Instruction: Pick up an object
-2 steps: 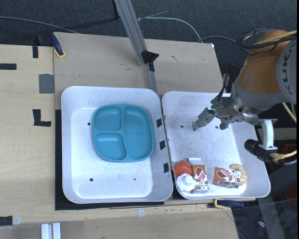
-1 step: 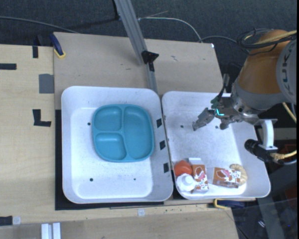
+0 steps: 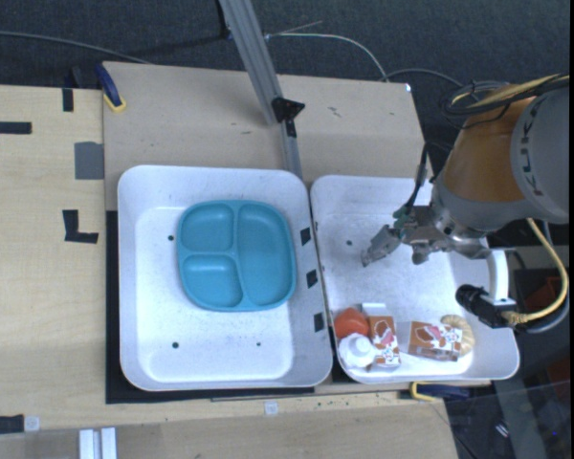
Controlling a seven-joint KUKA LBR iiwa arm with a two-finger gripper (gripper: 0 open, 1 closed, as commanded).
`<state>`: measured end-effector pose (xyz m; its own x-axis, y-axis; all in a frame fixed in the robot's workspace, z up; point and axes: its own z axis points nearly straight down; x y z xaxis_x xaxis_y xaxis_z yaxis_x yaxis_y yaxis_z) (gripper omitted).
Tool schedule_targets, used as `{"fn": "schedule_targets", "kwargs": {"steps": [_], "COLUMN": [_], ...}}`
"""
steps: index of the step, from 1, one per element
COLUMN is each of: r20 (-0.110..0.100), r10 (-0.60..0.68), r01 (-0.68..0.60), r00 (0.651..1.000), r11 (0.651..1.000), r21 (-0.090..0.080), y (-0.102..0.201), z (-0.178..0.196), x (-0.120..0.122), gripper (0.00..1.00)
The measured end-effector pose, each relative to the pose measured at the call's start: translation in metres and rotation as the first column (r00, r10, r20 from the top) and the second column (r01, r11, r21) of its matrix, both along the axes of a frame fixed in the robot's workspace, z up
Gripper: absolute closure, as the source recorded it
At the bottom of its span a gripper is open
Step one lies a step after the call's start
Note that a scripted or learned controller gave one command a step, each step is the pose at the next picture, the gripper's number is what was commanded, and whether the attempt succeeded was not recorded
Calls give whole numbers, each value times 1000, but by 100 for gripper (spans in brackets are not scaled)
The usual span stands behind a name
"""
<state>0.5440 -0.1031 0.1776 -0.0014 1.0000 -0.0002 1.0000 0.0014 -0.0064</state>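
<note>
We are looking at a grey arm (image 3: 555,161) wearing a broad orange band (image 3: 488,161) above its wrist, black and yellow cables (image 3: 540,299) looping beside it, ending in a small dark metal gripper (image 3: 387,245).

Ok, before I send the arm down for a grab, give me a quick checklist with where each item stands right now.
1. Targets present: ok. An orange ball, a small box and a snack packet lie along the near edge of the right bin.
2. Pincer over the right bin: ok, though it hangs above bare floor, away from the items.
3. Pincer carrying nothing: ok, nothing shows between its tips.
4. Pincer open for a grab: cannot tell.
5. Items spaced for a clean grab: not ok, ball and box touch and sit against the bin wall.
6. Left bin undisturbed: ok, the blue divided plate lies flat.
</note>
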Motion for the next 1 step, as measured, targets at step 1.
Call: {"fn": "schedule_targets", "kwargs": {"steps": [1], "r20": [-1], "r10": [0], "r01": [0], "r00": [1000], "r11": [1000], "r21": [1], "y": [0], "z": [-46], "x": [4], "gripper": [0]}}
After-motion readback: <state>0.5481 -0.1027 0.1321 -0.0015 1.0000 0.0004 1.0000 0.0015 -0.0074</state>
